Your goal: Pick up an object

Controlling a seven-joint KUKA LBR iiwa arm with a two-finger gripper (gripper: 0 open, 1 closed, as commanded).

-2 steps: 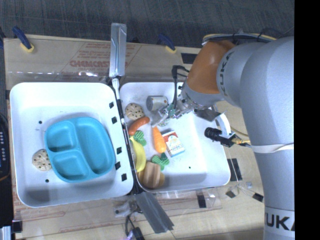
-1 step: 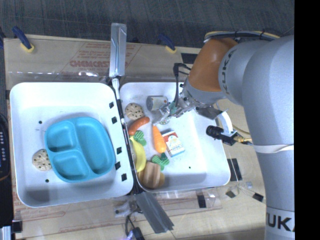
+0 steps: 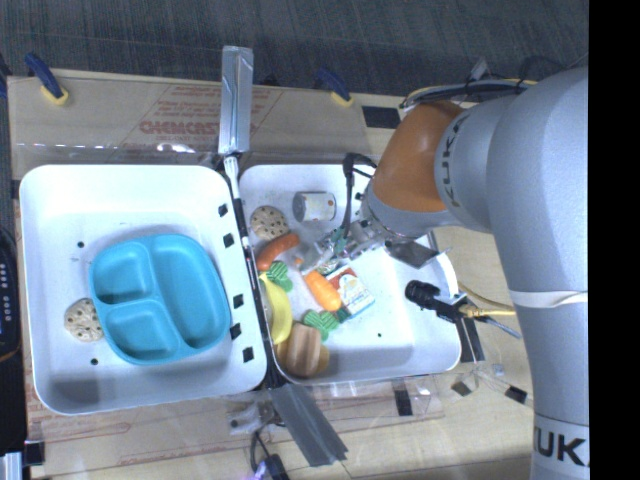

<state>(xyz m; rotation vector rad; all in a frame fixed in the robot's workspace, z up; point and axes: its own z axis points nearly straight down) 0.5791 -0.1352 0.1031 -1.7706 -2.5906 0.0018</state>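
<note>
Faintly, red print on cardboard [image 3: 180,118] — unreadable, "UK" on arm [image 3: 540,198], gripper [image 3: 335,248] state unclear.

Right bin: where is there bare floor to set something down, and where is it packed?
In the right bin, bare floor lies along the near-right part, between the juice carton and the right wall. The left side is crowded: cookie, carrots, banana and bread packed together, with the gripper over them.
</note>
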